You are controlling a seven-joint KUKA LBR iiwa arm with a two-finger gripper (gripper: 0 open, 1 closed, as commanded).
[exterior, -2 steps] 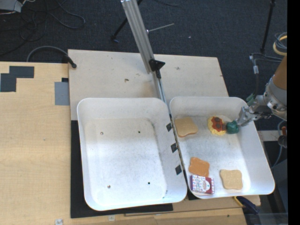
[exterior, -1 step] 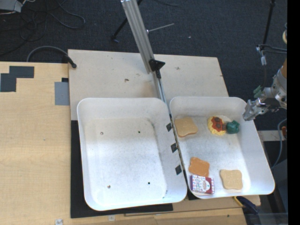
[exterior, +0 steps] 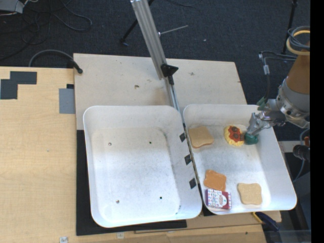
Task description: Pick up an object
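The right bin (exterior: 283,186) holds several toy food pieces. A tan bread slice (exterior: 201,136) lies near its left wall. A yellow and red piece (exterior: 233,134) lies at the upper right, with a small green piece (exterior: 251,139) touching its right side. An orange slice (exterior: 215,179), a red and white packet (exterior: 218,199) and another pale bread slice (exterior: 250,193) lie near the front. My gripper (exterior: 254,127) hangs at the right edge of this bin, its tip just above the green piece. Nothing shows between its fingers.
The left bin (exterior: 96,135) lies beside the right one, with black clips (exterior: 185,148) along the shared wall. A slanted aluminium post (exterior: 152,37) rises behind the bins. Wooden bench surface extends to the left.
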